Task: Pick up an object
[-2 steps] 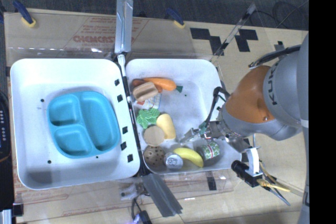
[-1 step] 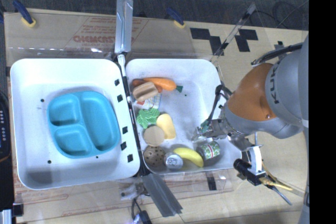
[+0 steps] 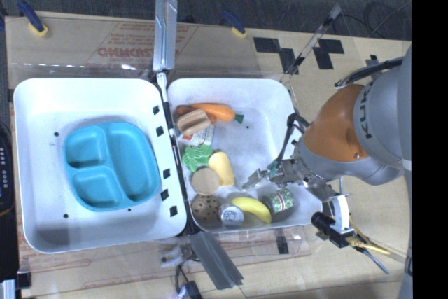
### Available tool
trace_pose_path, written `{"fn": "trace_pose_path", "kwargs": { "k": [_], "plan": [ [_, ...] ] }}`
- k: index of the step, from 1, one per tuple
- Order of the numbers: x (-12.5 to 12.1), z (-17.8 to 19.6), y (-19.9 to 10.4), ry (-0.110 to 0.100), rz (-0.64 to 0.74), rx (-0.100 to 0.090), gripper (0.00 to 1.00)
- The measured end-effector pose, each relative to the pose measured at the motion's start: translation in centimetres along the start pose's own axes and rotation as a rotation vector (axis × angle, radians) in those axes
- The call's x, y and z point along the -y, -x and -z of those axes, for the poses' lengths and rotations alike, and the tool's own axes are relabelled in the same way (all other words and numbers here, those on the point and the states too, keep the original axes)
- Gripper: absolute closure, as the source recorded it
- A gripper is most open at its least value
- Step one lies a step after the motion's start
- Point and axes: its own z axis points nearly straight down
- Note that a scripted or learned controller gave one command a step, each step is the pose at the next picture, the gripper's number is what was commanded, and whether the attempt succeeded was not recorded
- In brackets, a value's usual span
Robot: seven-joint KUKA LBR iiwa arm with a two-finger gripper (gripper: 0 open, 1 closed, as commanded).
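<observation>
The right bin [image 3: 266, 98] holds several toy foods and cans. An orange carrot [image 3: 213, 110] and a hot-dog bun [image 3: 193, 122] lie at its far left. Below them sit a green leafy piece [image 3: 194, 156], a pale yellow fruit [image 3: 222, 167] and a tan round biscuit [image 3: 206, 181]. Along the near wall lie a brown waffle disc [image 3: 204, 207], a silver can [image 3: 231, 215], a yellow banana [image 3: 251, 209] and a green can [image 3: 282, 202]. My gripper [image 3: 271, 176] hangs low in the bin's near right part, just above the green can and the banana, with nothing visibly held.
The left bin [image 3: 42, 108] carries a blue sectioned plate [image 3: 110, 164]. A grey metal divider post [image 3: 164, 31] stands between the bins at the back. The arm's orange band [image 3: 339, 133] and grey body loom over the right bin's right wall.
</observation>
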Motion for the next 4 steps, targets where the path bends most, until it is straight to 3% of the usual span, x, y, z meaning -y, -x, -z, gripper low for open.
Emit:
{"fn": "trace_pose_path", "kwargs": {
  "k": [1,2,3,4],
  "plan": [
    [0.1,-0.9,0.8,0.0,0.012,-0.003,0.0],
    [0.0,0.0,0.9,0.0,0.015,-0.001,1.0],
    [0.0,0.0,0.9,-0.001,0.015,-0.001,0.0],
    [-11.7,-1.0,1.5,0.001,-0.18,-0.001,0.0]
  ]
}}
